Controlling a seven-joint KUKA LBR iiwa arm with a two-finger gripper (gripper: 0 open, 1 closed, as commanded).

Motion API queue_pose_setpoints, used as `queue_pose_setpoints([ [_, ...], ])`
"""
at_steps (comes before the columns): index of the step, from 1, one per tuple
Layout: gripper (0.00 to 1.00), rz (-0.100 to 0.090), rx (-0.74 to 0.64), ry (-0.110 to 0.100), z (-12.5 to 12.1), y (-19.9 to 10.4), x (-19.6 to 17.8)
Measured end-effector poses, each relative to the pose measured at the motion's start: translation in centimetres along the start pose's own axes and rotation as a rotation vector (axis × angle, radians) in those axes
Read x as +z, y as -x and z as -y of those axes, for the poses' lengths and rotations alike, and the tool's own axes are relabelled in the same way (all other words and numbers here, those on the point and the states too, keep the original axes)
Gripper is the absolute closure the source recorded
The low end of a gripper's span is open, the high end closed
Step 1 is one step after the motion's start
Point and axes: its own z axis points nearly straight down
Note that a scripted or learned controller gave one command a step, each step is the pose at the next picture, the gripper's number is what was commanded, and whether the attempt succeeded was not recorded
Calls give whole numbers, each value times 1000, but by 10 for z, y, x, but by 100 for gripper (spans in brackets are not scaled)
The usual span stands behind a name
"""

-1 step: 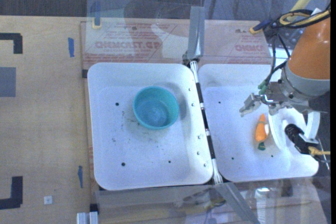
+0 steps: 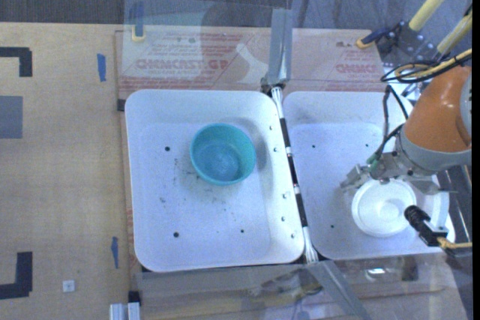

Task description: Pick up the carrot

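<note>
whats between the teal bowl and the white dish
In the camera view, bare white bin floor and the divider where the two bins meet separate the teal bowl from the white dish.

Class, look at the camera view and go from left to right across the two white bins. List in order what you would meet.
Left bin → teal bowl → divider between the bins → right bin → white bowl, beneath the robot arm.

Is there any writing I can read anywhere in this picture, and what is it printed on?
Red print on the clear panel behind the left bin: a single word in capitals, too blurred to read for certain.
Red print on the clear panel behind the right bin: partly cut off and blurred, not readable.
The teal bowl and the white dish bear no writing that I can see.
</note>
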Motion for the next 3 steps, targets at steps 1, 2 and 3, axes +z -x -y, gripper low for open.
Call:
queue_pose_setpoints([
  [1, 0, 0, -96, -6, -49, 61, -86],
  [2, 0, -4, -320, -8, 21, 64, -134],
  [3, 0, 0, -13, -7, 56, 61, -171],
])
